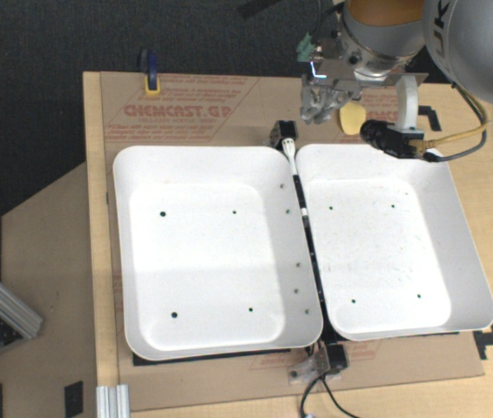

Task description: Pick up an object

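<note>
the only likely pick is a small pale yellow rounded lump (351,117), at about 1 o'clock in the view, just past the 12 o'clock rim of the right shallow white plastic bin (377,233) and over the brown board-covered desk (203,116). the grey metal claw (319,107) hangs just at the lump's 9 o'clock side. i cannot tell whether the claw is apart or together, nor whether the lump is in its grip or only beside it. the risk, as i judge it, is that a loose or offset hold drops the lump outside the bins. a descent here could also strike the bin rim or the small black clip (283,134) at the claw's 7 o'clock.
</note>
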Tool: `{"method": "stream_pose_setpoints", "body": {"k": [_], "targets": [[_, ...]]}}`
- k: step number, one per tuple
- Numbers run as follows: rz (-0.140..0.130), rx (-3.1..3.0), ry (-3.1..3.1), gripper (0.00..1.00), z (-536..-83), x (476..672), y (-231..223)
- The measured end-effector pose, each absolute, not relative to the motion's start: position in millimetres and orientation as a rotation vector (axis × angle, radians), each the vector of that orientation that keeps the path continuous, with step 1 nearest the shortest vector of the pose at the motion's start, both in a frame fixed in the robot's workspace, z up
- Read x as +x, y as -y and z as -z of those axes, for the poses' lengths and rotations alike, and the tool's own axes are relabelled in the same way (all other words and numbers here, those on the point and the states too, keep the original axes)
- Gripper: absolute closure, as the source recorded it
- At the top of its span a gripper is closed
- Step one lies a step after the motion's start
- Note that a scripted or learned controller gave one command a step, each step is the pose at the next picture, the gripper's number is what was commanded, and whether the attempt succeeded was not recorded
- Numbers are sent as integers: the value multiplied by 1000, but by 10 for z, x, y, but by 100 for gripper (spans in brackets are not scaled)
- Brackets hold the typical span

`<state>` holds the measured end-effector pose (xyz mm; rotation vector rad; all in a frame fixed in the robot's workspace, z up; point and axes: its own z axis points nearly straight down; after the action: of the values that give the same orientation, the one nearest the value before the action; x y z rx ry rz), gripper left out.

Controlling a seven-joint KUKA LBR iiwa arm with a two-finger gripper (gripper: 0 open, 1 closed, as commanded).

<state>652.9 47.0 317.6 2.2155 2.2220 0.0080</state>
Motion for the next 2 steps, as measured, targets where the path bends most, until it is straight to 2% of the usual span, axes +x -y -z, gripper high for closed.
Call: {"method": "stream_pose_setpoints", "body": {"k": [1,2], "targets": [[-5,2223,-2208,100,-3570,6587,269],[6,2219,-2232,100,-2819,6658,-496]]}}
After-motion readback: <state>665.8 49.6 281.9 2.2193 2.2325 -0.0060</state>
